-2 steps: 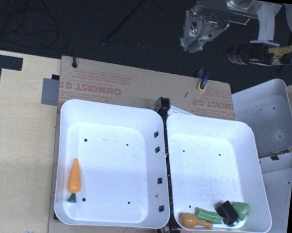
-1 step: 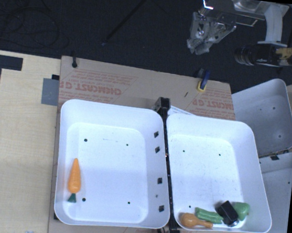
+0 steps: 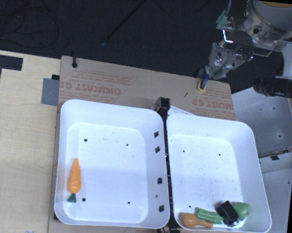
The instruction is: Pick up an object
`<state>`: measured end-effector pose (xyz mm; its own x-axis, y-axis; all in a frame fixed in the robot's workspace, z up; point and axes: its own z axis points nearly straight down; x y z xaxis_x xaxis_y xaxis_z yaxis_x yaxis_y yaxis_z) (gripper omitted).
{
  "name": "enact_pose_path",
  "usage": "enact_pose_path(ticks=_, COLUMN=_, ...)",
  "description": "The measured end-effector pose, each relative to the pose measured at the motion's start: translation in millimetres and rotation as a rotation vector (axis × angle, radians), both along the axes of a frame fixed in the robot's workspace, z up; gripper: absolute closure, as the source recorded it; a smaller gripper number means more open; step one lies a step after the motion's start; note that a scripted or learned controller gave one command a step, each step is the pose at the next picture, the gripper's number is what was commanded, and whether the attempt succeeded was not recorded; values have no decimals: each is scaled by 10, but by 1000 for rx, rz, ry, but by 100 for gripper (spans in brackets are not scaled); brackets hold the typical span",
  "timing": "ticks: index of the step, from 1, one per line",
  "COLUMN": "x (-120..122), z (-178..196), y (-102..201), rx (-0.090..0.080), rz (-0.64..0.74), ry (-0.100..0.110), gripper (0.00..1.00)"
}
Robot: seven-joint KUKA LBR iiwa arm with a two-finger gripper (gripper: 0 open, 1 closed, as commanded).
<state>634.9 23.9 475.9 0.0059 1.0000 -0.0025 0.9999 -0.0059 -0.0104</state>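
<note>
An orange toy carrot (image 3: pixel 74 176) lies near the front left corner of the left bin (image 3: pixel 109 115), its green top toward the front. In the front right corner of the right bin (image 3: pixel 213 128) several items are bunched together: a black block (image 3: pixel 227 212), a green rounded piece (image 3: pixel 241 208) touching it, a long green pod (image 3: pixel 208 215) and an orange-yellow gourd-shaped toy (image 3: pixel 195 221). My gripper (image 3: pixel 213 74) hangs high behind the right bin's far left corner, over the cardboard, far from every object. Nothing shows in its grasp.
A black divider (image 3: pixel 162 163) with clips joins the two bins. Brown cardboard (image 3: pixel 118 86) lies under them. A small yellow and blue item (image 3: pixel 202 85) sits on the cardboard just below the gripper. A wooden bench top (image 3: pixel 11 139) extends left.
</note>
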Motion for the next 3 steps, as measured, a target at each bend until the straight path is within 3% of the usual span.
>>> enact_pose_path(ticks=1, x=-240, z=-1295, y=-616, rx=0, rz=-1, ry=9, gripper=100)
enact_pose_path(ticks=2, x=-535, z=-1813, y=-1240, rx=1, rz=-1, ry=0, gripper=100)
enact_pose_path(ticks=3, x=-348, z=-1513, y=-643, rx=4, rz=12, ry=-11, gripper=100)
